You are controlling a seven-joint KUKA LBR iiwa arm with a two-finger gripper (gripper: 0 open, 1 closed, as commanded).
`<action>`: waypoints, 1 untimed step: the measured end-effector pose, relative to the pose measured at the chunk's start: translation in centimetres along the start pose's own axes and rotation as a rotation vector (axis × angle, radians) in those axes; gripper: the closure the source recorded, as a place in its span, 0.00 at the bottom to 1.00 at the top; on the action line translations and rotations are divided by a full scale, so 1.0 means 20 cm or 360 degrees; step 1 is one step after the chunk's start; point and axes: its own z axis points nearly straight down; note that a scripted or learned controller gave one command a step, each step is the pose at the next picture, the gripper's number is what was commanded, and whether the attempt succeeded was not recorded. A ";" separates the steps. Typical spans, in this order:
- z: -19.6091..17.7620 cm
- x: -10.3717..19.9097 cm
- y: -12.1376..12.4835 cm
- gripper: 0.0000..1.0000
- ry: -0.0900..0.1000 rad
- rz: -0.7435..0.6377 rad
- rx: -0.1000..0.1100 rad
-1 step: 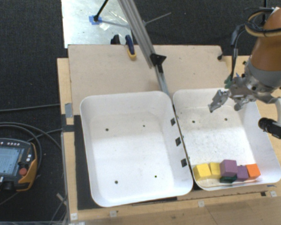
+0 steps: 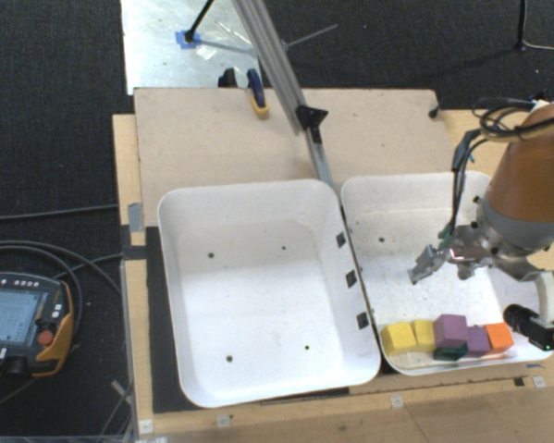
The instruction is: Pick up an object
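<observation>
Along the near edge of the right bin [image 2: 388, 210] sits a row of small blocks: a yellow block [image 2: 398, 337] and a second yellow block [image 2: 424, 332] touching each other, then a dark green block [image 2: 450, 352] lying just in front of a purple block [image 2: 451, 328], a smaller purple block [image 2: 478, 341] beside that, and an orange block [image 2: 499, 336] at the right end. Above that row, over the middle of the same bin, hangs the gripper [image 2: 426, 266], its grey fingers pointing left and down toward the bin floor; they look slightly parted with nothing between them, well apart from the blocks. Behind it the arm [image 2: 532, 184] shows its orange band and comes in from the right, with cables looping over it. The left bin [image 2: 179, 212] lies just beside the right one, their walls touching. Farther back the bench [image 2: 373, 118] carries a blue-handled tool [image 2: 256, 89] near its far edge, and a grey pole [image 2: 273, 54] slants across it. Off to the left on the dark floor rests a control pendant [image 2: 23, 322].
</observation>
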 end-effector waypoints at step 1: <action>0.01 0.16 0.37 0.00 -0.0004 -0.0019 -0.0025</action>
